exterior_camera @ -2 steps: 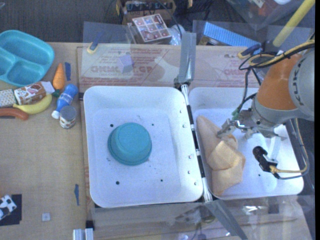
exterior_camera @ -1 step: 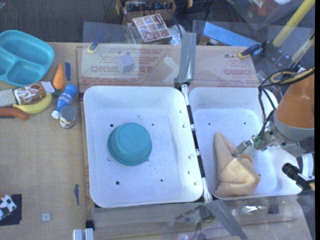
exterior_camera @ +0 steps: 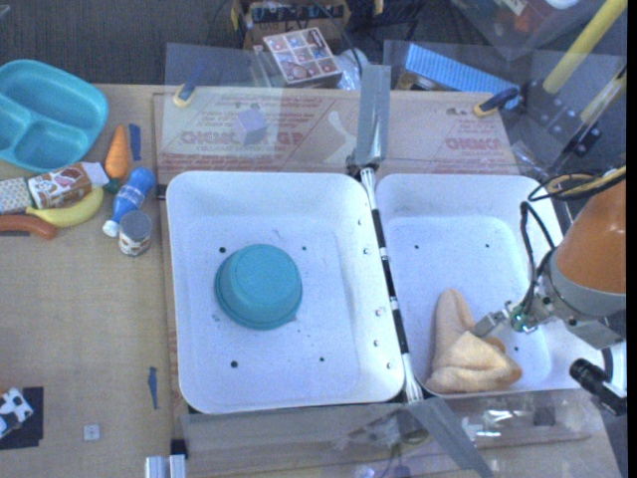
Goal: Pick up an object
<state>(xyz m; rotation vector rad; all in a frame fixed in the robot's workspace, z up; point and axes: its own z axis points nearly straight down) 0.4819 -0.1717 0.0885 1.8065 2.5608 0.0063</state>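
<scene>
A tan, lumpy soft object [exterior_camera: 465,345] lies in the front part of the right bin [exterior_camera: 453,217]. An upturned teal bowl [exterior_camera: 259,286] sits in the middle of the left bin [exterior_camera: 269,202]. My gripper [exterior_camera: 501,322] is low in the right bin at the tan object's right edge, with a finger touching or just beside its upper right side. The arm with its orange band [exterior_camera: 597,242] comes in from the right above it. Nothing shows between the fingers.
Left of the bins on the bench lie a blue divided tray [exterior_camera: 45,113], a toy carrot [exterior_camera: 118,151], a banana [exterior_camera: 70,212], a small blue bottle [exterior_camera: 130,199] and a can [exterior_camera: 135,232]. Clear panels and boxes stand behind the bins.
</scene>
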